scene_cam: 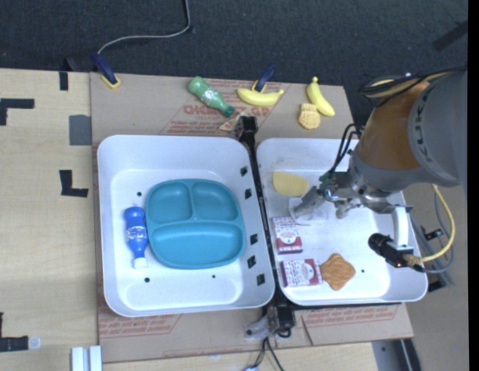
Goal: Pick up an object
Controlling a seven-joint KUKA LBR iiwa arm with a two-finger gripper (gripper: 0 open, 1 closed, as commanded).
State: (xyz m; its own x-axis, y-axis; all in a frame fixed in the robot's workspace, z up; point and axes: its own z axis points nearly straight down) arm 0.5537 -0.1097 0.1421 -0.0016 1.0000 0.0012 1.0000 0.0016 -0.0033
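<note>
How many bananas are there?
2. One banana lies on the cardboard behind the bins, near the green bottle. The other banana lies to its right, beside a yellow corn piece.

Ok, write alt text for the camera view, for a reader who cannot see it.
A grey robot arm with an orange band reaches from the right into the right white bin, its gripper beside a pale yellow wedge, above two small red-and-white packets and a brown cookie-shaped piece. The left white bin holds a blue divided plate and a blue bottle.
</note>
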